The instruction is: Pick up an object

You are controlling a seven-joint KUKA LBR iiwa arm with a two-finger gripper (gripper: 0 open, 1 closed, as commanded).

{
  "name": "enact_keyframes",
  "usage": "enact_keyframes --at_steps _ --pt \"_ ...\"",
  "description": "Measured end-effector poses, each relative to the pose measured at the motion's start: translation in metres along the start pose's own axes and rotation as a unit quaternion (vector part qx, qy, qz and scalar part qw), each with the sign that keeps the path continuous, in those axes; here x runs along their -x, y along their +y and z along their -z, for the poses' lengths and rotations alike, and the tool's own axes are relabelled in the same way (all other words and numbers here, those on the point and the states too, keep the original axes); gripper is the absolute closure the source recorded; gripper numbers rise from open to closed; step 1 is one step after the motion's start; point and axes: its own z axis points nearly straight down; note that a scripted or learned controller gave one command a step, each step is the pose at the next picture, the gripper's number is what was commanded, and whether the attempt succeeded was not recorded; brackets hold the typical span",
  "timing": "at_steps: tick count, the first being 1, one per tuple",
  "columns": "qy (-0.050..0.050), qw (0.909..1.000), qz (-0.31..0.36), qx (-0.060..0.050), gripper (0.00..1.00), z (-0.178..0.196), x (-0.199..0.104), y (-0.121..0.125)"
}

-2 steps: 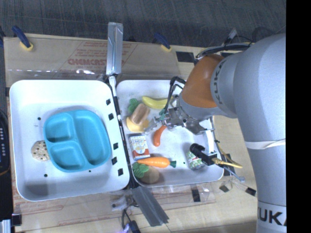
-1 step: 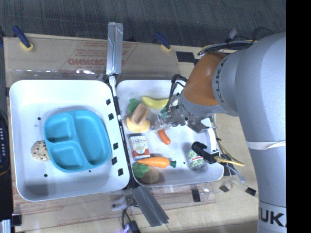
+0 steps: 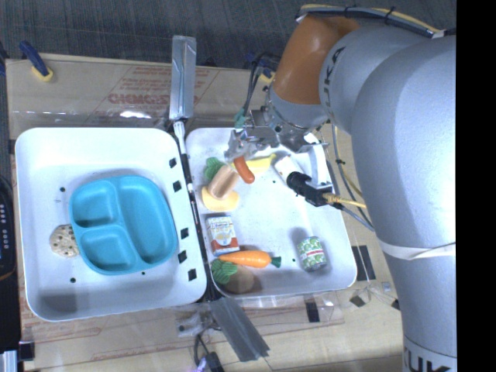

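Hovering low at right bin's [image 3: 341,231] far edge, gripper [image 3: 246,142] w/ finger state impossible to tell. Sat just under it: hot dog [image 3: 243,169], bun [image 3: 222,181]. Risked snagging both, or slipping off sausage, given crowding.

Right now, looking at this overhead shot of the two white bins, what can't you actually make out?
- Gripper: its fingers blur into the clutter at the right bin's far end, so open or shut is unclear.
- Small red sausage-shaped toy: whether the gripper touches it is unclear.
- Brown item under the orange toy carrot: mostly covered, unidentifiable.
- Small printed carton and green patterned can: labels too small.
- Round speckled cookie: partly hidden by the blue divided plate.
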Motion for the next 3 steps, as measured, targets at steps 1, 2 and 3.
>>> enact_keyframes --at_steps 1,2,3 --pt "0.000 1.0000 -0.001 -0.002 0.00 -0.002 0.002 -0.001" --pt "0.000 0.9982 0.060 -0.007 0.00 -0.101 0.038 -0.032" --pt "0.000 0.9981 0.062 -0.004 1.00 -0.087 0.037 -0.029"
